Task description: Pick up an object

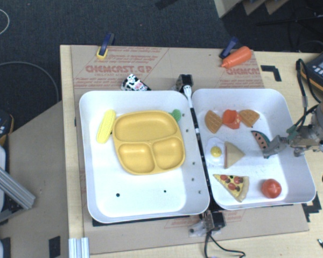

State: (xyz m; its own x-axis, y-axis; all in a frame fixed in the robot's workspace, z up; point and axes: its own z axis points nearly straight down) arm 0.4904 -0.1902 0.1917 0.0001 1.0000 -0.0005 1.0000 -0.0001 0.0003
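My gripper (271, 147) reaches in from the right and hangs low over the right bin (296, 168). Its tip is right beside a watermelon slice (258, 138), just below and to the right of it; whether they touch is unclear. Around it in that bin lie a red tomato (271, 187), a pizza slice (232, 184), a tan sandwich triangle (234, 155), a fried egg (216, 151), a brown cookie (213, 121), a red piece (231, 118) and a toast slice (249, 117).
The left bin (97, 187) holds a yellow divided tray (147, 140), a corn cob (105, 126) and a small green piece (176, 114). An orange carrot (237, 57) and a black-and-white toy (133, 83) lie on the bench behind the bins.
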